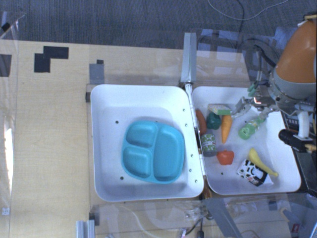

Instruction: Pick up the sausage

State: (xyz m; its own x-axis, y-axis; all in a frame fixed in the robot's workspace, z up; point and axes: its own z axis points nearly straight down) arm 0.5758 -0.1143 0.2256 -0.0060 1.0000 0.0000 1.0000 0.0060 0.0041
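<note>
Camera view: claw [253, 109] open above right bin [287, 182]; sausage [200, 121] by left wall; no legible labels.

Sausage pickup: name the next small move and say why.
Probably move the gripper leftward across the right bin to above the sausage. The sausage lies along that bin's left wall, beside the carrot, while the gripper sits near the green bottle.
</note>
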